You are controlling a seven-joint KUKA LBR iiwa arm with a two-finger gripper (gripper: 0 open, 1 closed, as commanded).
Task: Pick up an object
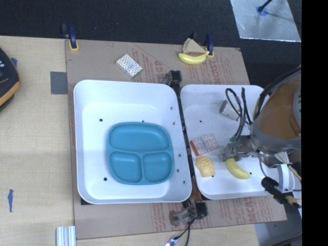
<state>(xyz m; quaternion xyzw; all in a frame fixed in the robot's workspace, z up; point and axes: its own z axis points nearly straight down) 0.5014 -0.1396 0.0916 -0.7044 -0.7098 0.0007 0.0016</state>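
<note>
— Start with the big picture: what's on the tabletop (36, 137)?

— Two white bins side by side. The left bin (87, 137) carries a blue divided plate (139, 152), lying flat in the middle. The right bin (205, 101) has the arm (279, 117) over its near right part, reaching in from the right.

— And what is there to pick up?

— In the right bin, three small things near the front: a flat card or packet with red print (204, 144), a yellow ridged piece like a corn cob (205, 166) just below it, and a small banana (237, 169) to its right. The pincer (237, 151) sits right above the banana's upper end, close to touching, so I'd judge that's its target.

— Is it gripping?

— Can't tell from here. The wrist and cables crowd that spot, and I see nothing lifted.

— So how should it go about it?

— I'd say centre over the banana's middle rather than its tip, close across the narrow width, and lift straight up. The curved skin could roll out otherwise. The bin's front wall is near, so keep clear of it.

— Anything outside the bins?

— Another banana (192, 58) and a small patterned packet (128, 65) on the cardboard behind them.
</note>
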